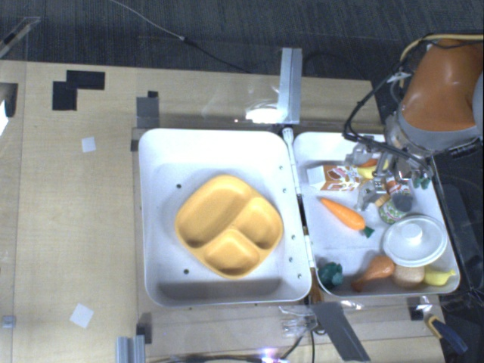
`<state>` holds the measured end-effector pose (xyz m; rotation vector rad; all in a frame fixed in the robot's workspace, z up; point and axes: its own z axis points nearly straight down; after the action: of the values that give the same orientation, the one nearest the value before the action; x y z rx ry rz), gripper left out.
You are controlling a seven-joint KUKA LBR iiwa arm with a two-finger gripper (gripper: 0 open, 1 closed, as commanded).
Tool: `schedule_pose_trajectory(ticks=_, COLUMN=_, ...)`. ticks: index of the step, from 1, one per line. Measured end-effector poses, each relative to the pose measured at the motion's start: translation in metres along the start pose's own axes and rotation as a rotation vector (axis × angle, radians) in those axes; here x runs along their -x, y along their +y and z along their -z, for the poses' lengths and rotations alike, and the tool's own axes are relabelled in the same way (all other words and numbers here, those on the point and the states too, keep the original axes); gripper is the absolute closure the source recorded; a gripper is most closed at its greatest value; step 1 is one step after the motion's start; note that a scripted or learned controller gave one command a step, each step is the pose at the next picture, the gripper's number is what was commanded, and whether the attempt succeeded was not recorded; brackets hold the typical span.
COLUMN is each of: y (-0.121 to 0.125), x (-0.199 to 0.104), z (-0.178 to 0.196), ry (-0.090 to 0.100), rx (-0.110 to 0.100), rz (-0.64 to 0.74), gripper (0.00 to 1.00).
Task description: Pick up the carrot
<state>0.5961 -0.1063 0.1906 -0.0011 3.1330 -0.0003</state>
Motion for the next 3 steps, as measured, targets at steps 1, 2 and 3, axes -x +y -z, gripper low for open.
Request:
schedule_pose_trajectory(ticks=1, y=0.014, x=-0.021, z=-0.101, ry=-0.009, rx=-0.001, rz=-0.067, gripper=0.0)
schedule_pose_trajectory(ticks=2, y=0.016, x=-0.018, z=-0.088, ry=-0.014, rx=-0.001, rz=-0.062, gripper=1.0)
schedule_pose_trajectory(ticks=3, y=0.024, x=0.005, z=-0.102, ry=-0.003, rx=-0.001, rz=-0.03, gripper=1.0)
